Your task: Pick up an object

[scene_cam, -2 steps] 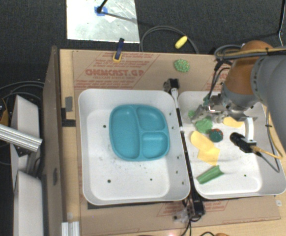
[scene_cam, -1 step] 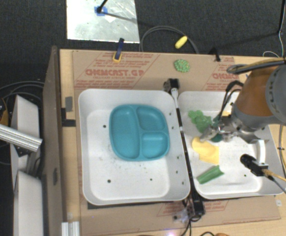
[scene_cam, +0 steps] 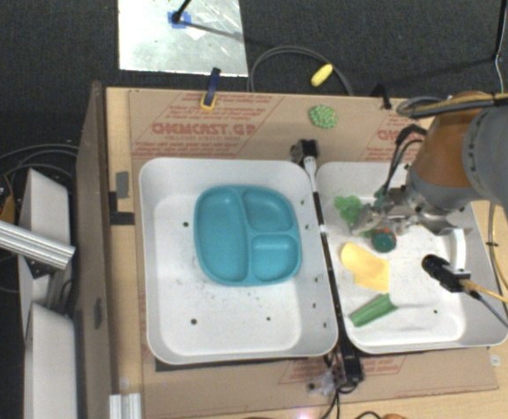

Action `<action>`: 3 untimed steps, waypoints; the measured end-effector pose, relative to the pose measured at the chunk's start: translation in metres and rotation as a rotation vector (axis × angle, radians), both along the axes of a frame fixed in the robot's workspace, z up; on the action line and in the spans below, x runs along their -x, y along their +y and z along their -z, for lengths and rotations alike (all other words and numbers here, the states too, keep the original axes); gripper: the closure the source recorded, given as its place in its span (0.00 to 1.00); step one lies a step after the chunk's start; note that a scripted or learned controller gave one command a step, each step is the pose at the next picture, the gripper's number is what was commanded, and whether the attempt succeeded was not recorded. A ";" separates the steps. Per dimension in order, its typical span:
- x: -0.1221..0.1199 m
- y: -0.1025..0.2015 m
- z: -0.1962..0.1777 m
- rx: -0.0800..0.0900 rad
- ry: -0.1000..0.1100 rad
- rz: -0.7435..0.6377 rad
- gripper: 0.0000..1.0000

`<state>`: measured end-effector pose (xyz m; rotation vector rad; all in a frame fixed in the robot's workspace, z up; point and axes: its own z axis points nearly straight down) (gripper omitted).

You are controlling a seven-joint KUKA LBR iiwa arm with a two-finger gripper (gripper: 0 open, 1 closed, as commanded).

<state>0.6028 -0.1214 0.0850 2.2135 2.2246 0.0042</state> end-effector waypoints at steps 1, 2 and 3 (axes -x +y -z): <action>0.026 -0.009 0.001 0.000 0.006 0.005 0.00; 0.024 -0.008 -0.010 -0.001 0.001 0.003 1.00; -0.002 0.092 -0.147 -0.003 -0.012 -0.011 1.00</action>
